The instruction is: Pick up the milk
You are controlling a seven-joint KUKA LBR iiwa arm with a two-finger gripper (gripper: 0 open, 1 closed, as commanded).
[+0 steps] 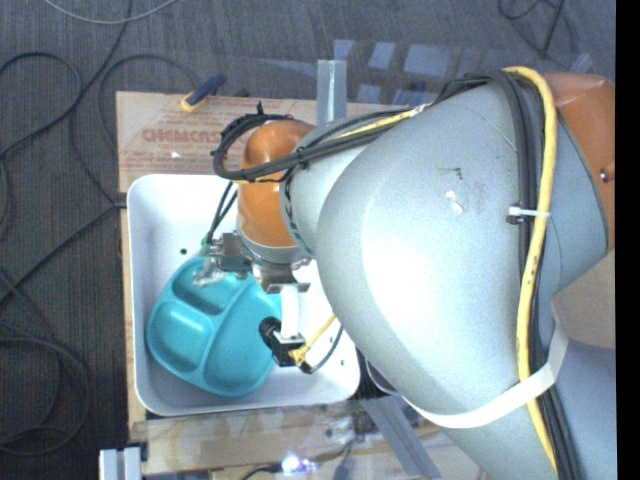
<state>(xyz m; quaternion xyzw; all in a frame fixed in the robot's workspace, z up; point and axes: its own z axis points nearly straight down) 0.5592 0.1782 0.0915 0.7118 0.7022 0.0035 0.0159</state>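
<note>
My gripper [213, 265] reaches down into the left white bin [160, 203]. Its tip is at the upper rim of a teal divided dish [205, 338] in the bin's front half. I cannot make out whether anything is between the fingers. The orange wrist band [265, 203] sits just above the gripper. The big grey arm body [440, 258] covers the bin's right side and everything further right, so whatever lies beneath it is hidden.
Behind the bin is a cardboard sheet with red lettering [175, 133], and a small blue and yellow tool [203, 91] rests at its far edge. Loose cables [40, 298] run over the dark floor to the left.
</note>
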